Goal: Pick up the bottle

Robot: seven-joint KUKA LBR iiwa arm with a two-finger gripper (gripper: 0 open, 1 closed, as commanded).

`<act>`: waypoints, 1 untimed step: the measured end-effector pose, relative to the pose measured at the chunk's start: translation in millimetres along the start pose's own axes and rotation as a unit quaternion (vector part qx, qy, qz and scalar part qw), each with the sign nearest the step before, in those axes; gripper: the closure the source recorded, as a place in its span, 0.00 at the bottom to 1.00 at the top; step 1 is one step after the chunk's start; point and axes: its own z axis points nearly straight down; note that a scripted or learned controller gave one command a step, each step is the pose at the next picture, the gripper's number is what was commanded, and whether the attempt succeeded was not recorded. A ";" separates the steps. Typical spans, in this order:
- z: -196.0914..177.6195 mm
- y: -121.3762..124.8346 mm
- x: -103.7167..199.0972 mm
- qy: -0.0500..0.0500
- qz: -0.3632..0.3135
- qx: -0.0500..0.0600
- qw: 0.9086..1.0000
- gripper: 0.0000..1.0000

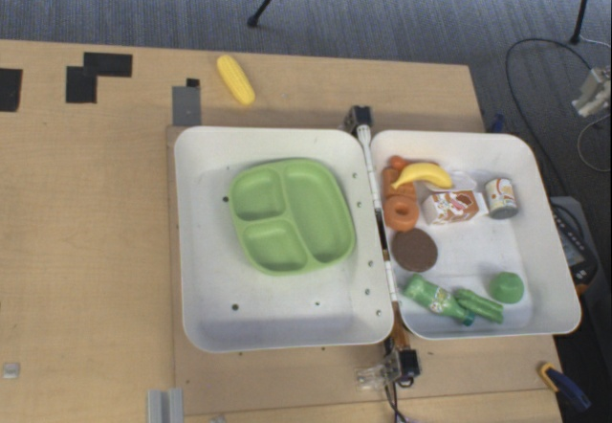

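A: Where's the bottle [450, 301]?

B: Lying on its side along the near edge of the right bin [545, 249]. It is green with a pale label band, neck pointing toward the divider between the bins. Nothing is gripping it and nothing rests on top of it.

A: So the pick hasn't started?

B: As far as I can judge, no. The bottle sits flat on the bin floor, untouched, so the whole job is left: reach in, close on it, lift. As for the gripper, I cannot tell whether it is apart or together.

A: What's around the bottle?

B: A green ball-like toy [508, 287] just beside its far end, toward the right wall. A dark brown disc [415, 250], cookie-like, just above its neck end. Further back, an orange ring-shaped doughnut [401, 211], a yellow banana [422, 174], a small white carton [451, 207] with a red print, and a small can [500, 198] on its side.

A: Counts?

B: One bottle, one ball, one disc, one doughnut, one banana, one carton, one can: seven things in that bin. The left bin [201, 249] holds a single green divided plate [290, 214] with three compartments. Two bins in all. Out on the bench [86, 249], beyond the left bin, lies one yellow corn-cob toy [235, 79]
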 end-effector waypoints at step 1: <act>94.9 0.8 13.3 0.001 -0.001 0.001 1.000 1.00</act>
